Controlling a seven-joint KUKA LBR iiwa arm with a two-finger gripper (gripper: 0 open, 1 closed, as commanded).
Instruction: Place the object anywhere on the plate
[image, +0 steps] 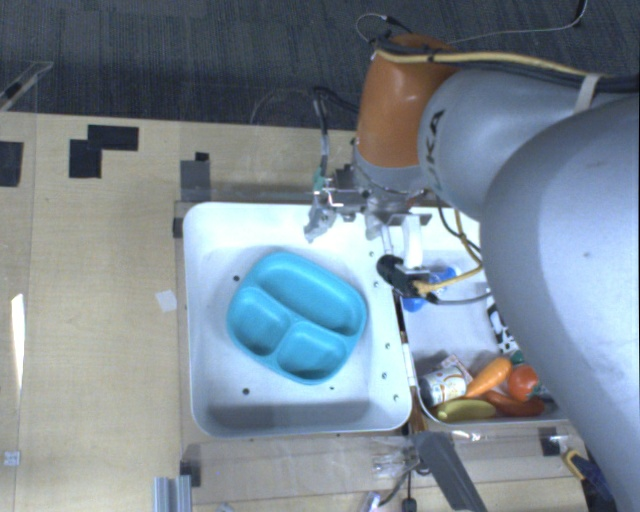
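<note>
A blue plate (297, 315) with three compartments lies in the left white bin (215, 400), and nothing rests on it. My gripper (345, 225) hangs over the far edge of that bin, just beyond the plate's far rim. Its fingers (316, 226) stand apart, open, with nothing between them. The arm hides much of the right bin (425, 405).
At the near end of the right bin lie a small can (446, 383), a carrot (488, 376), a red vegetable (522, 383) and a yellow piece (466, 409). A blue object (441, 273) peeks out below the wrist. The bins' shared wall runs between them.
</note>
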